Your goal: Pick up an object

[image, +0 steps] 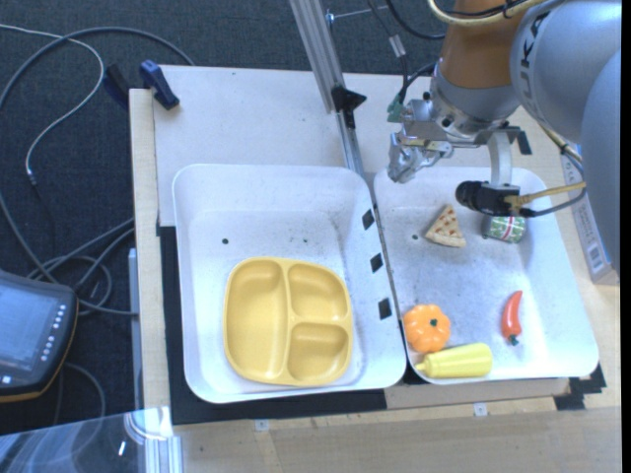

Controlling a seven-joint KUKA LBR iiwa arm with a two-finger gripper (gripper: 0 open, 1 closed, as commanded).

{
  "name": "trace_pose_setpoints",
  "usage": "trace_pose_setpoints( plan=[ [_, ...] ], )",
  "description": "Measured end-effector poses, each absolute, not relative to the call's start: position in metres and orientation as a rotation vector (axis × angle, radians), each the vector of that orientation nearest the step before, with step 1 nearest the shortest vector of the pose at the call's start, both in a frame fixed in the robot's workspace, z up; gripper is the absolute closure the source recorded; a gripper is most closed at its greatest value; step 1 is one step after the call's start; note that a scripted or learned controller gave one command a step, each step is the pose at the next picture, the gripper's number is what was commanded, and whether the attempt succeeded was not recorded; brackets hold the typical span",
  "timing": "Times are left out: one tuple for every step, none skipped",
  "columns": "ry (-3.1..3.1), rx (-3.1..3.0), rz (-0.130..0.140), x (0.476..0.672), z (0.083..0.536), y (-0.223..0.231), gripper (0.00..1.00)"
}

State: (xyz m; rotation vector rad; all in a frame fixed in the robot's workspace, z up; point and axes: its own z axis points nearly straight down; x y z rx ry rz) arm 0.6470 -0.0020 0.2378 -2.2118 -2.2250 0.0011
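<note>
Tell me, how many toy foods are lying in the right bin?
5: a pizza slice and green can toward the back, a red chili right, an orange pumpkin and yellow corn in front. The arm may hide more.

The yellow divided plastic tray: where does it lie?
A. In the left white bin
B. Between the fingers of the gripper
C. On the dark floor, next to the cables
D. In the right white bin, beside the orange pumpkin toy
A. The yellow divided plastic tray lies flat inside the left white bin, apart from the toys in the right white bin.
</note>
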Motion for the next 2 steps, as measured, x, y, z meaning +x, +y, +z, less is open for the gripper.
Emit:
trace_pose_setpoints(
  plan=[
    [-2.225,-2.210,0.003,0.644,0.226,0.051,1.00],
    [-2.228,-2.215,-0.005,0.650,0.233,0.095,1.00]
  ],
)
